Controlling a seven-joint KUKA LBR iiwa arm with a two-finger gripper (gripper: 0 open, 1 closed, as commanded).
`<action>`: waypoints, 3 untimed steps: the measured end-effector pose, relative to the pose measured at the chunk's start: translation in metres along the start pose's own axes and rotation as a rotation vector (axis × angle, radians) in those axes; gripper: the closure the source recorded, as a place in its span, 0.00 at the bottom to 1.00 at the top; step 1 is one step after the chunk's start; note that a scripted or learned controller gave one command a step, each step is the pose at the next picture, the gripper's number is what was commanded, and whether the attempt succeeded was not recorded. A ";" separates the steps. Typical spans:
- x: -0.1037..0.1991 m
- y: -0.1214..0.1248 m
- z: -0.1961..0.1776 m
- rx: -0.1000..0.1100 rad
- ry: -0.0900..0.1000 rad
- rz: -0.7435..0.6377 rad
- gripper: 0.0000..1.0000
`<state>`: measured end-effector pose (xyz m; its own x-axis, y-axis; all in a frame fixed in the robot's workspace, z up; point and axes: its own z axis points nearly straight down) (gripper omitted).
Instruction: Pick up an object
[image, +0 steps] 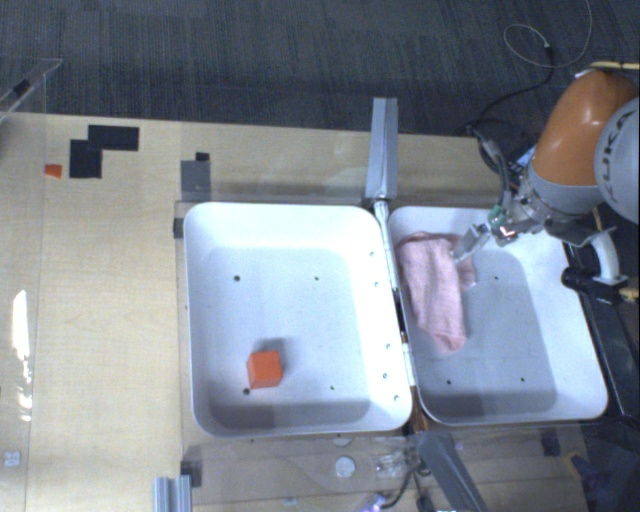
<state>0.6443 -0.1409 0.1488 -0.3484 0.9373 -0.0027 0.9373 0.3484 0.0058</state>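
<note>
Presently on the surface (100, 300): left bin (200, 300), holding one orange block (265, 369) near its near-left corner. Right bin (570, 340), holding one pink cloth (433, 290) lying lengthwise along its left side. Claw (475, 243), low over the right bin's far part, just beside the cloth's far right edge; whether clenched or released cannot be told.

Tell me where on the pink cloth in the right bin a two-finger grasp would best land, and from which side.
Probably the pink cloth is best pinched from above at its bunched upper end, near the gripper. It lies long and flat along the right bin's left wall, so a side approach looks blocked; the thicker folds up there should give the fingers something to close on.
</note>
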 end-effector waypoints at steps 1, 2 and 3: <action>0.034 0.014 0.055 -0.011 -0.008 -0.086 0.00; 0.035 0.017 0.044 -0.018 -0.008 -0.088 1.00; 0.034 0.017 0.044 -0.017 -0.009 -0.088 0.00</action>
<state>0.6483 -0.1029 0.1051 -0.4293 0.9031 -0.0132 0.9028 0.4295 0.0225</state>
